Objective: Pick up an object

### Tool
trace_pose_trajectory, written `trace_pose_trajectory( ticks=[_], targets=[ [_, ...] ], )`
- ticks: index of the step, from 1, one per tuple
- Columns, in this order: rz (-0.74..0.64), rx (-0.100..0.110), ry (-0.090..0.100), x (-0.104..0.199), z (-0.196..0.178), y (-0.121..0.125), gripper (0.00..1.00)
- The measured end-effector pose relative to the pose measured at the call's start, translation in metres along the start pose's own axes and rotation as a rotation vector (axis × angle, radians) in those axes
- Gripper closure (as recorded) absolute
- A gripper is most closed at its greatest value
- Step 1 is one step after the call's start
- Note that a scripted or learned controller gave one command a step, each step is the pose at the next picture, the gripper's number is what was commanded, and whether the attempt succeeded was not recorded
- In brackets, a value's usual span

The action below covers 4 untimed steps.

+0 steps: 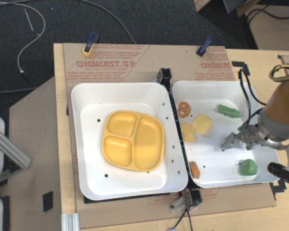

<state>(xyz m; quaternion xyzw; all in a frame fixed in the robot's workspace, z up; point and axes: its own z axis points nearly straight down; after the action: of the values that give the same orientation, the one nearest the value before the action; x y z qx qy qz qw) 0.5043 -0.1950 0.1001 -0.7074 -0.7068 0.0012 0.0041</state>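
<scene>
Approach step, nothing lifted yet. Using the right bin (209, 86) as reference: pretzel (184, 109) and yellow pieces at its left side, green pepper (248, 167) at its near-right corner. Tool (235, 142) hovers mid-bin, open, empty. Next: pick a target, descend, close.

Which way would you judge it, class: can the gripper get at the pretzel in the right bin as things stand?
Probably yes. The pretzel lies flat and uncovered near the right bin's left wall; the gripper hovers inside that bin, with bare floor between.

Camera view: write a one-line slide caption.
End effector hovers over the right bin among toy foods, near the green piece; yellow divided plate sits in the left bin.
</scene>
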Motion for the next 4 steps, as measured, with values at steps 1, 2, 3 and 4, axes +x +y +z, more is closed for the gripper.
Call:
trace_pose_trajectory(
  ticks=[1,2,3,4],
  targets=[
    [0.0,-0.009,-0.003,0.0,-0.015,0.002,1.0],
    [-0.003,-0.014,-0.006,0.005,-0.071,0.013,1.0],
    [-0.002,-0.014,-0.006,0.0,-0.118,0.02,1.0],
    [-0.003,-0.014,-0.006,0.005,-0.163,0.021,1.0]
  ],
)
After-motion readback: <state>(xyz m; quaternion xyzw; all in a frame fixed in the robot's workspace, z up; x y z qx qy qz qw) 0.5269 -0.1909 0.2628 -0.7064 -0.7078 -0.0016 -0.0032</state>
